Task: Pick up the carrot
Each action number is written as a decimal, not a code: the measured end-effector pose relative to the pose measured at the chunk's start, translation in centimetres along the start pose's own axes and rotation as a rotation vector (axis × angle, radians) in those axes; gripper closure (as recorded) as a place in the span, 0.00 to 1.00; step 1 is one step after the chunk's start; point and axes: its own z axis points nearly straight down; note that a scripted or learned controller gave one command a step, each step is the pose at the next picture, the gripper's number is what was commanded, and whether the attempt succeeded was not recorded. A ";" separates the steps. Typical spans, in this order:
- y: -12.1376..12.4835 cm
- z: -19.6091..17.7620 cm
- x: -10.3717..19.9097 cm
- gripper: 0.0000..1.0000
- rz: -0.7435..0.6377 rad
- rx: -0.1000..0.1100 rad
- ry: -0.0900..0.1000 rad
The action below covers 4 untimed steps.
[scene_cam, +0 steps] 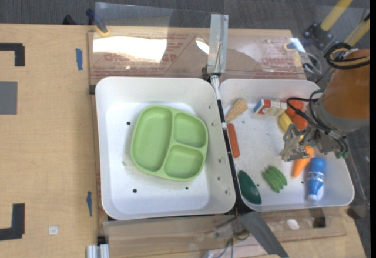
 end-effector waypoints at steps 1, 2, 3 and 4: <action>4.6 -10.2 0.6 1.00 0.123 -0.001 0.000; 5.7 -3.4 5.8 1.00 -0.132 -0.007 0.017; 4.7 -3.6 3.3 1.00 -0.046 -0.004 0.008; 8.6 -12.5 3.3 1.00 -0.104 -0.002 0.002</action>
